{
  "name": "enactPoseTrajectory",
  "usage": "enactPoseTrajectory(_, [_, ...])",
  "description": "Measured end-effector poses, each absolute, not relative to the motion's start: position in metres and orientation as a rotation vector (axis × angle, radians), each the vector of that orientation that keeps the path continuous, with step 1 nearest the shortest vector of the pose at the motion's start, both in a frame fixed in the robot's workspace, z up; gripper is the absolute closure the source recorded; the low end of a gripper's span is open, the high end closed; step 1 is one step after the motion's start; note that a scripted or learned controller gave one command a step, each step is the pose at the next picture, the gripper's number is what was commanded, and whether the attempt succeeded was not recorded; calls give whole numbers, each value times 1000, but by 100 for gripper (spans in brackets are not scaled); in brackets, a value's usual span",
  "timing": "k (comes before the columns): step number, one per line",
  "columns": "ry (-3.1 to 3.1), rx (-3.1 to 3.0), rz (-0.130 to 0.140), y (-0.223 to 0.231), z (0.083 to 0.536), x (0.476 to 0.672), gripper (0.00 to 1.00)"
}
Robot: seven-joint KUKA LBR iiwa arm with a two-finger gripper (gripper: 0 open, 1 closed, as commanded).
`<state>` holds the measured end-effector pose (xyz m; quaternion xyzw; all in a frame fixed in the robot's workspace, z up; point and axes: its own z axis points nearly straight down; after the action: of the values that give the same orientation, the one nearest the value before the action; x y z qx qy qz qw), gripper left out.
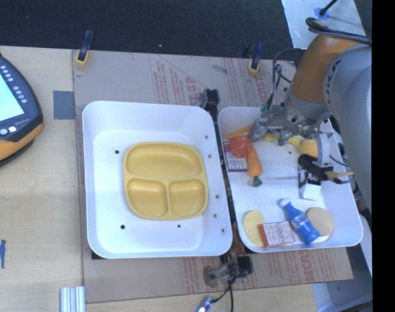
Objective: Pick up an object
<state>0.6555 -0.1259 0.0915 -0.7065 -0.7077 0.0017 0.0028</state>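
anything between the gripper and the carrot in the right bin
Nothing visible does. The gripper sits at the far end of the right bin, with the carrot just beside and below it.

An orange carrot-shaped toy (252, 162) is seen lying in the right bin near its left wall, beside a red-and-white packet (237, 153); a small blue plastic bottle (300, 222) lies tilted, apparently touching a round beige disc (320, 221).
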Motion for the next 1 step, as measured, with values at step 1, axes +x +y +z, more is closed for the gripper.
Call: enactPoseTrajectory(1, [-2221,-2215,-1,-186,120,592,0])
